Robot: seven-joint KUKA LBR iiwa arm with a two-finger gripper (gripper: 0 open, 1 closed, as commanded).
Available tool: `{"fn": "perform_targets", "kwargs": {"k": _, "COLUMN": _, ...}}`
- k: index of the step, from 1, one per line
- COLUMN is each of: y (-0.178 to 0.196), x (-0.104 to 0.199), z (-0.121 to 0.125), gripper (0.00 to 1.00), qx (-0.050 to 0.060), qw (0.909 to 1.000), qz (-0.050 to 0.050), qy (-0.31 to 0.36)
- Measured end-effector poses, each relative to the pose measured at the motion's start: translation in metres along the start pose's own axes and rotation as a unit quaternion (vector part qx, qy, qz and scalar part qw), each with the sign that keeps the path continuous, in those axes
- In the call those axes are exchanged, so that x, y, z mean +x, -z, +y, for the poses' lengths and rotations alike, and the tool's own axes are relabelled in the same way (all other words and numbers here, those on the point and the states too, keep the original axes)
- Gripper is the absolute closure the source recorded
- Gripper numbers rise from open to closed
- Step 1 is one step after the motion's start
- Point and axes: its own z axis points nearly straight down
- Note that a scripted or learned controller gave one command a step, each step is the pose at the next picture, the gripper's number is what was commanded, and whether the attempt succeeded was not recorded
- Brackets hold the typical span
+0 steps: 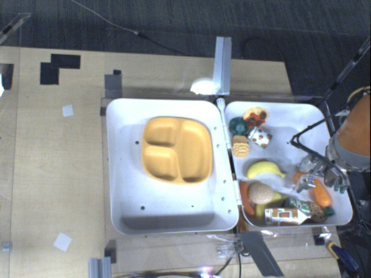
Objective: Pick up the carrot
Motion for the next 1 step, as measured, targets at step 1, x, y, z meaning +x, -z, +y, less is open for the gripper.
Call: {"fn": "perform_targets", "kwargs": {"k": 1, "y": 0.0693, "x": 0.0462, "z": 0.0698, "gripper": 1.0, "qx": 0.0, "qw": 0.9929, "qz": 0.009, "qy": -0.119}}
